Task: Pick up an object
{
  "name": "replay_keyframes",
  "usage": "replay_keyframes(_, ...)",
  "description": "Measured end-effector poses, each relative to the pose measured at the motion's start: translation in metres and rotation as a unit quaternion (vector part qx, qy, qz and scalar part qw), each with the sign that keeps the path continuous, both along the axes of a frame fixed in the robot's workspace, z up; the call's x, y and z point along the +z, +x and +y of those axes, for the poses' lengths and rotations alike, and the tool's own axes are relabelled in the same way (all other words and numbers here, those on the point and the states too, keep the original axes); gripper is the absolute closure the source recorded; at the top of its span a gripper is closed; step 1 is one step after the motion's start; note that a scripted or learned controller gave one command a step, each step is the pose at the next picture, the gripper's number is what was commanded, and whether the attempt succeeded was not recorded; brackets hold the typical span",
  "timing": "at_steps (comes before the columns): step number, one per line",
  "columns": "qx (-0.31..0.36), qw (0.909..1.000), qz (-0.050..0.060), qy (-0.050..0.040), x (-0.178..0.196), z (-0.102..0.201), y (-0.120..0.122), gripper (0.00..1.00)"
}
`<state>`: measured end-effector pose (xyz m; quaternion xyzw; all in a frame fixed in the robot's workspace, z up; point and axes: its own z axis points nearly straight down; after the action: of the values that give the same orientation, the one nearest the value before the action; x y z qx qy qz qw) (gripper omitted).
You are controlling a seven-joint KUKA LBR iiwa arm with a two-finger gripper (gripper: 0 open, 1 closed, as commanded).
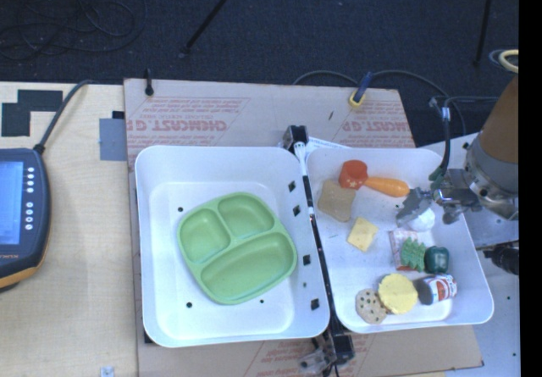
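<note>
Toy foods [398, 293], approx. nine, fill right bin [483, 309]; one green tray [237, 246] left; gripper [421, 204] above them, finger state unclear.

High slanted overhead (both bins [254, 159])

Glossy plastic bins [161, 172] and green tray [237, 246] — on matt, seemingly cardboard, sheet [203, 117].

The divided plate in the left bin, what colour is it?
Light green, seen in the camera view.
</note>
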<state>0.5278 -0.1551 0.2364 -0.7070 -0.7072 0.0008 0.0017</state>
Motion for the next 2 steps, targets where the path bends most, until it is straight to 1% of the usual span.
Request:
replay_keyframes(1,-0.002,1.0,-0.001,-0.0003,-0.154,-0.042,-0.007,0.0)
replay_keyframes(2,-0.003,1.0,-0.002,0.001,-0.137,-0.043,-0.007,1.0)
